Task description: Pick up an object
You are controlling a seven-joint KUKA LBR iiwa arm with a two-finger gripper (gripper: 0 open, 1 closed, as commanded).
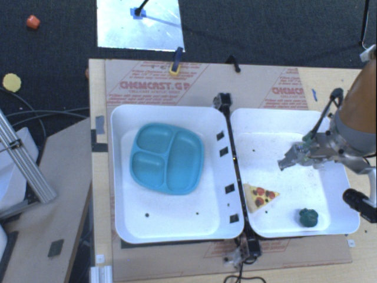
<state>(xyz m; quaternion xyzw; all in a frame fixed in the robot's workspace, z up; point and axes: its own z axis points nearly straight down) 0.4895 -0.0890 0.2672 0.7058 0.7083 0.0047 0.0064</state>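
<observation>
Claw (290, 160) over right bin (259, 131), reaching in from the right, above the floor; spread or pressed together, cannot tell. Pizza slice (260, 197) just below, apart from it. Green lump (308, 217) near front right corner. Blue plate (166, 158) in left bin (121, 158).

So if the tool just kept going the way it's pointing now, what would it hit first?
It points toward the view's left. The tool would probably cross bare floor of the right bin and meet the black divider between the bins first; its height is unclear, so it might pass over.
</observation>
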